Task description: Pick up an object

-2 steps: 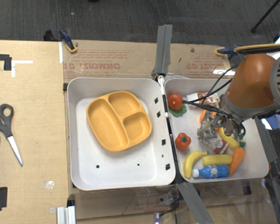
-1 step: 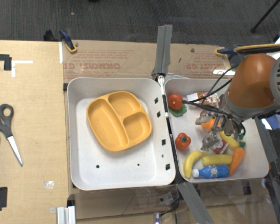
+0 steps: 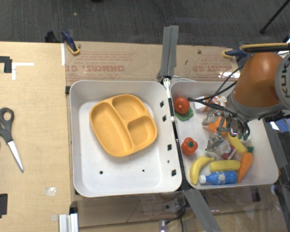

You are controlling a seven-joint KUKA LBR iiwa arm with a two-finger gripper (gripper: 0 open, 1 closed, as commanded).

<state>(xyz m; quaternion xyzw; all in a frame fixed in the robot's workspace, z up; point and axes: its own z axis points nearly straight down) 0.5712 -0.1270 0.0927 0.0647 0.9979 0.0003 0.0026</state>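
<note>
My gripper (image 3: 221, 143) reaches down into the right bin (image 3: 269, 175), in the middle of a pile of toy food. Right around it lie a small orange piece (image 3: 213, 124), a yellow piece (image 3: 238, 143) and a reddish item (image 3: 228, 152) just under the tip. A corn cob (image 3: 224, 166), a banana (image 3: 198, 168), a blue bottle (image 3: 219, 179) and a carrot (image 3: 245, 164) lie along the bin's front. A red pepper (image 3: 189, 145) and a tomato (image 3: 181, 105) sit toward the bin's left side. The arm's orange band (image 3: 258, 79) hides the bin's back right part.
The left bin (image 3: 82, 178) holds a yellow divided plate (image 3: 123, 124). Scissors (image 3: 8, 134) lie on the wooden bench at the far left. Black cables run across the right bin's back. A grey bar (image 3: 169, 52) stands behind the bins' shared wall.
</note>
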